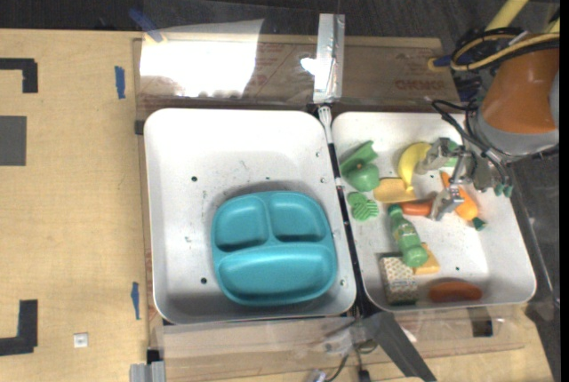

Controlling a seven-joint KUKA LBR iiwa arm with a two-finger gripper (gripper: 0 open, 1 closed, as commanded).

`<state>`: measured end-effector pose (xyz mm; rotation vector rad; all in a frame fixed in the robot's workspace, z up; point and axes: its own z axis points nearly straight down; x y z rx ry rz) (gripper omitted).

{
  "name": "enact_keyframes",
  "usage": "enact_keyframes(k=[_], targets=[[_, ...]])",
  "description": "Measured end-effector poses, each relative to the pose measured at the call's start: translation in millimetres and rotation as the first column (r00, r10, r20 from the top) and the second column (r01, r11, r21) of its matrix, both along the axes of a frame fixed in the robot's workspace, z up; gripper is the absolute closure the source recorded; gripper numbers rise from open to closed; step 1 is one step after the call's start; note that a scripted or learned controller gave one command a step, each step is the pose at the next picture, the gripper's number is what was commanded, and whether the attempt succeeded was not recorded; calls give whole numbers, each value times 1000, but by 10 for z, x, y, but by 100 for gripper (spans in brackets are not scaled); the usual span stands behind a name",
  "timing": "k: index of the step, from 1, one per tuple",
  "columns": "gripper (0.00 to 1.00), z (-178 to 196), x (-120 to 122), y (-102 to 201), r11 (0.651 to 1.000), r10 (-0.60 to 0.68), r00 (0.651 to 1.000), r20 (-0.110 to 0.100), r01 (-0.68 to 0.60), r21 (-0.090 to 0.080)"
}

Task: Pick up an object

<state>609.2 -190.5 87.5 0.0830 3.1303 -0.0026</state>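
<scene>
- Light fell evenly from above; the scene was bright overall.
- Strong glare washed out the clear sheet (222,60) behind the left bin's (169,194) far edge.
- A soft shadow lay around the teal tray (274,245), darkest along its far edge.
- Focus was mildly soft; small toys in the right bin (507,238) looked smeared.

- The arm (520,100) reaches in from the right edge of the camera view, its orange band uppermost and the grey wrist below it.
- The wrist angles down and to the left.
- The gripper (451,185) hangs low at the end of the wrist, its metal fingers pointing down-left.
</scene>
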Motion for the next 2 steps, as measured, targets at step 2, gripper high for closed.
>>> enact_keyframes(k=[2], targets=[[0,607,439,656,954,301,954,-3,-301,-1]])
